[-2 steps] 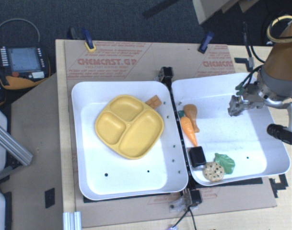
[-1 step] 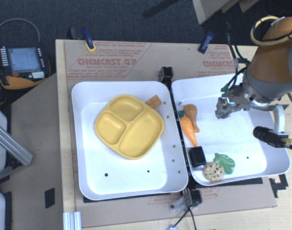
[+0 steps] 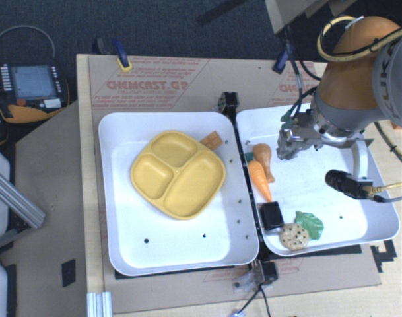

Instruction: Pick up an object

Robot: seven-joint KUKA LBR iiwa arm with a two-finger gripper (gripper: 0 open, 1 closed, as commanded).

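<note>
My gripper (image 3: 288,148) hangs over the right bin (image 3: 359,230), near its upper middle, with nothing visible between its fingers. Just left of it lie a tan drumstick-shaped piece (image 3: 263,158) and an orange carrot (image 3: 259,180), side by side by the bin's left wall. A flat black block (image 3: 271,215) sits lower along that wall. At the bin's front lie a round speckled cookie (image 3: 294,236) and a green leafy piece (image 3: 311,222), touching each other.
The left bin (image 3: 121,197) holds a yellow divided plate (image 3: 178,174), and a small brown block (image 3: 211,140) rests at the plate's upper right edge. A black clamp (image 3: 228,102) sits at the top between the bins.
</note>
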